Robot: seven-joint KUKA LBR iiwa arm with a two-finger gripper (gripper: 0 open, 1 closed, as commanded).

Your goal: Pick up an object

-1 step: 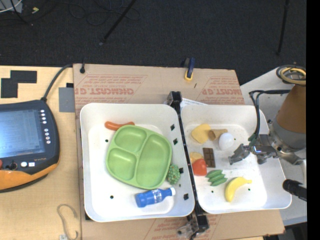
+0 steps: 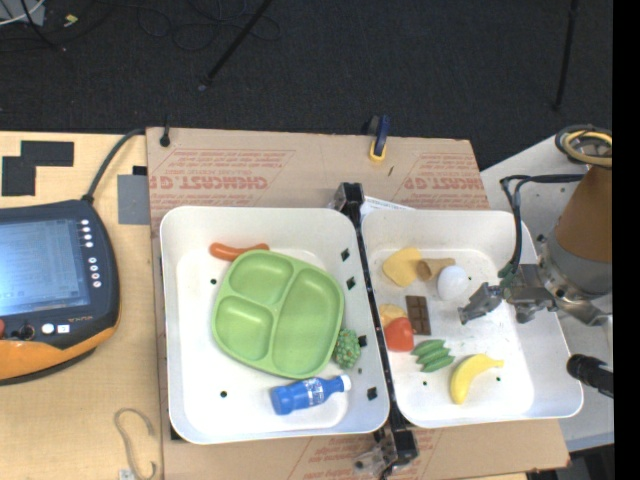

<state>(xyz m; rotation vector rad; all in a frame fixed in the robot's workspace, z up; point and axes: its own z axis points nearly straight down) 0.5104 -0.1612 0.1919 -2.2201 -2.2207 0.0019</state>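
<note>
My gripper (image 2: 477, 306) hangs over the right bin (image 2: 545, 393), just right of a white ball (image 2: 454, 282) and above a yellow banana (image 2: 470, 376). I see nothing held in it. Left of it lie a yellow lump (image 2: 402, 266), a brown cylinder (image 2: 436, 266), a dark brown bar (image 2: 418, 315), a red tomato (image 2: 398, 335) and a green pea pod (image 2: 432, 353). In the left bin (image 2: 180, 368) rest a green divided plate (image 2: 278, 313), an orange carrot (image 2: 238, 250), a blue bottle (image 2: 308, 393) and a green bunch (image 2: 347, 348).
A black divider (image 2: 366, 298) runs between the bins. A teach pendant (image 2: 50, 288) lies at far left beyond the cardboard base (image 2: 250, 173). A blue and yellow clamp (image 2: 378, 138) grips the back edge. Cables (image 2: 515, 198) hang at right.
</note>
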